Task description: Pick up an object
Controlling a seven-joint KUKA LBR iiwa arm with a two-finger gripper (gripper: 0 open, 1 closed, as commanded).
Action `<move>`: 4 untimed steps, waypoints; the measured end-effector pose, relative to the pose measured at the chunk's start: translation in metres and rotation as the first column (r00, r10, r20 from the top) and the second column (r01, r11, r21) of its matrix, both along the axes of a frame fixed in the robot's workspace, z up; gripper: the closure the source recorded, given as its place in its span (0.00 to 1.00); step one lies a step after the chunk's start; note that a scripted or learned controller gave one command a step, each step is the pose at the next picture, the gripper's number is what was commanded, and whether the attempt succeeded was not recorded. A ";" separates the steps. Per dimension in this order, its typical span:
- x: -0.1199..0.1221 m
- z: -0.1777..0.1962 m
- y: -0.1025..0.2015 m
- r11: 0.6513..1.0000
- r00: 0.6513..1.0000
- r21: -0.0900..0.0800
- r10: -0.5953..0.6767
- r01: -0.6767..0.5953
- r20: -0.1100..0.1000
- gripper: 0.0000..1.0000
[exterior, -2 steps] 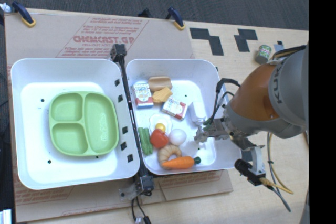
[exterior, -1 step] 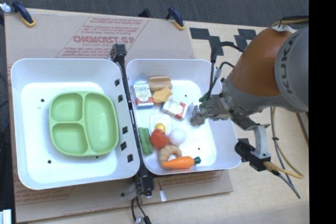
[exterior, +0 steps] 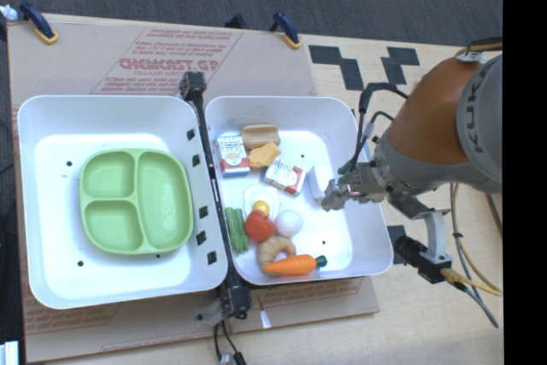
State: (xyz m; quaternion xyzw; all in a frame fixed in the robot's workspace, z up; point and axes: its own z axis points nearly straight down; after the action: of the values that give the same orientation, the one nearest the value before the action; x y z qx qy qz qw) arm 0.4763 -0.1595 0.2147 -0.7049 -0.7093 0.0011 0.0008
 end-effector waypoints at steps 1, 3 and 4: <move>0.073 0.038 -0.014 1.000 1.000 0.000 0.000 0.000 0.004 1.00; 0.085 -0.002 -0.034 1.000 1.000 0.001 0.001 -0.001 0.002 1.00; 0.080 -0.016 -0.032 1.000 1.000 0.001 0.000 0.000 0.000 1.00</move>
State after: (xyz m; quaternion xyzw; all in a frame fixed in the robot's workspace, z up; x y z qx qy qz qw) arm 0.5561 -0.1913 0.1983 -0.7050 -0.7092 0.0008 0.0012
